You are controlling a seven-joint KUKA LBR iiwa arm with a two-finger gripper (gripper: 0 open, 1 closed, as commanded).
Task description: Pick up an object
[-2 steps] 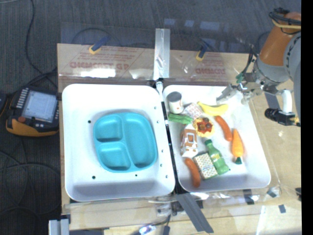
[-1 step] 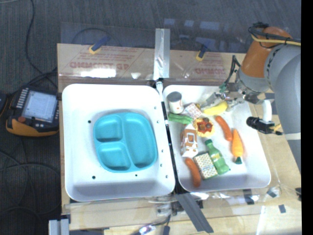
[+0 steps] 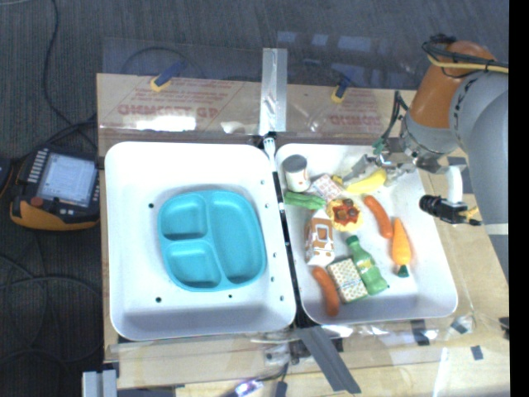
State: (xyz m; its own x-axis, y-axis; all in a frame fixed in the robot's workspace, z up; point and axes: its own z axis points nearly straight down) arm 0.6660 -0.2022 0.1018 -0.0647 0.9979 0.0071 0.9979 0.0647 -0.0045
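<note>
Dark grey carpet surrounds the surface [image 3: 124, 98], a tan board bearing two white bins side by side. The left bin [image 3: 132, 304] holds a turquoise divided tray [image 3: 211, 236]. The right bin [image 3: 430, 296] is crowded with small items — a green bottle [image 3: 366, 267], an orange carrot [image 3: 401, 245] lying lengthwise toward the bin's near edge, a sausage [image 3: 326, 290], a can [image 3: 295, 172]. A yellow banana [image 3: 368, 181] lies at the far end, its long axis slanting up toward the right. The end effector [image 3: 382, 162] sits right at the banana's upper end; I cannot tell how wide it is or whether it grips anything.
</note>
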